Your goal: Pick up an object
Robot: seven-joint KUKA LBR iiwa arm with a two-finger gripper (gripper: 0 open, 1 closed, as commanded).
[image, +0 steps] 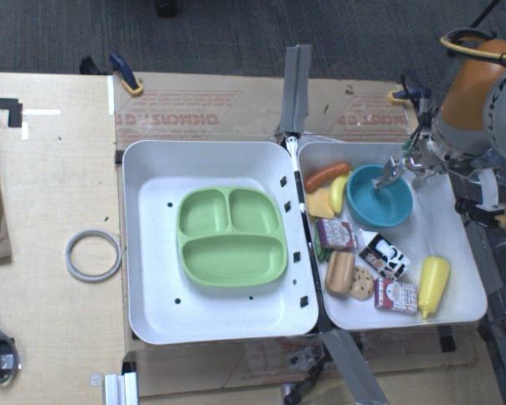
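On the worktop (51, 184) at far left lies a grey tape ring (93, 254), well apart from the bins. The left bin (143, 226) holds a green divided plate (232, 236), lying flat near its middle. Just beside it, the right bin (464, 251) holds the loose items. Along its left wall sit an orange carrot (326, 175), with a yellow piece (336, 196) touching it below, then a small purple packet (336, 234) and a tan roll (340, 272) with a cookie (362, 284) next to it. Further right lie a black-and-white toy (385, 256), a red-and-white carton (396, 295) and a yellow bottle (433, 285) near the right wall. A blue bowl (379, 197) stands upright toward the bin's back. The gripper (395, 172) sits over the bowl's far rim, reaching in from the grey arm (476, 99) with its orange band; whether its jaws are spread or pressed together I cannot tell, and nothing is visibly between them.
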